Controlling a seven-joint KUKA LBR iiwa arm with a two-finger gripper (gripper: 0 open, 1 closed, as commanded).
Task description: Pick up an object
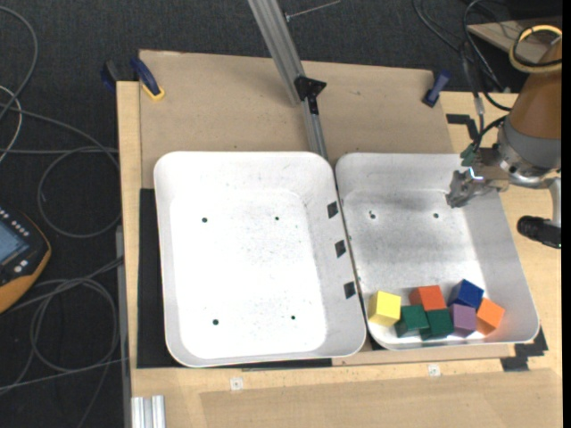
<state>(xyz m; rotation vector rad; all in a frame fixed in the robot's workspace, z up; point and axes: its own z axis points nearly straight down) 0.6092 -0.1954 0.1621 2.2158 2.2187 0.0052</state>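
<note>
Two shallow white bins sit side by side on the wooden bench, and we find the gripper point(460, 188) over the upper right part of the right bin point(401, 239), near that bin's far right rim. We see the arm point(533, 119) enter from the right edge of the view, its orange band above the grey wrist. We cannot tell how far the gripper is open — it is small and partly blurred at this slant — and we see no object in it. All the pickable objects lie well apart from the gripper, toward the viewer, clustered against the near wall of the same bin. We count a yellow block point(386, 307) farthest to the gripper's left, then two green blocks point(426, 320) touching each other, a red-orange block point(429, 297) just behind them, a purple block point(464, 316), a blue block point(467, 292) nearly straight below the gripper in the view, and an orange block point(490, 312) at the right end of the cluster. We note the left bin point(241, 257) lies to the gripper's left, beyond three black clips on the shared rim. A grey metal pole point(284, 52) rises behind the bins — up and left of the gripper.
</note>
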